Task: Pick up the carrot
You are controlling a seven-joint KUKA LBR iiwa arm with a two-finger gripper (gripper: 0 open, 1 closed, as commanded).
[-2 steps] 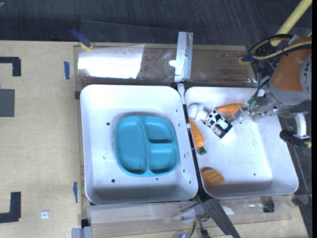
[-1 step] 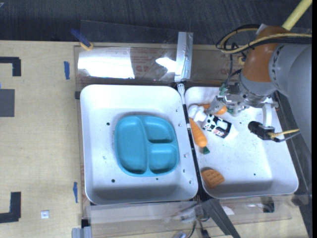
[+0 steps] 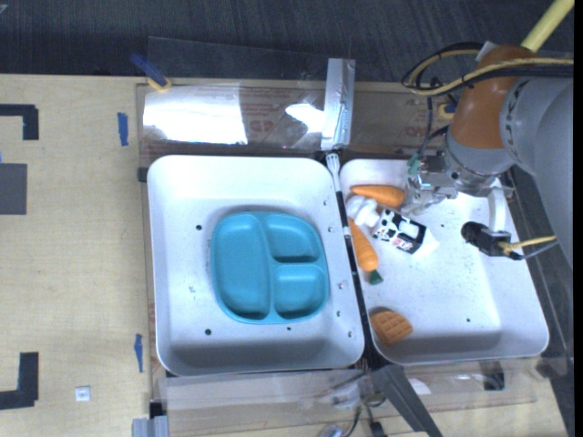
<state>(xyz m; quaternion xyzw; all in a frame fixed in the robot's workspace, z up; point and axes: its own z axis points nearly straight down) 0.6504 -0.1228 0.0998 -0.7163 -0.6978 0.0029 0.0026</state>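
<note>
The gripper [image 3: 421, 192] is seen at upper right, beside an orange piece [image 3: 377, 193]; its grasp cannot be told. The carrot [image 3: 364, 248] lies just below.

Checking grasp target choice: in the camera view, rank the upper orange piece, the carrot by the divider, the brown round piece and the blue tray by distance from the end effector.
1. Upper elongated orange piece, just left of the end effector.
2. Orange carrot with green tip, along the divider.
3. Brown round flat piece, right bin's front.
4. Blue plastic three-compartment tray, left bin.
</note>
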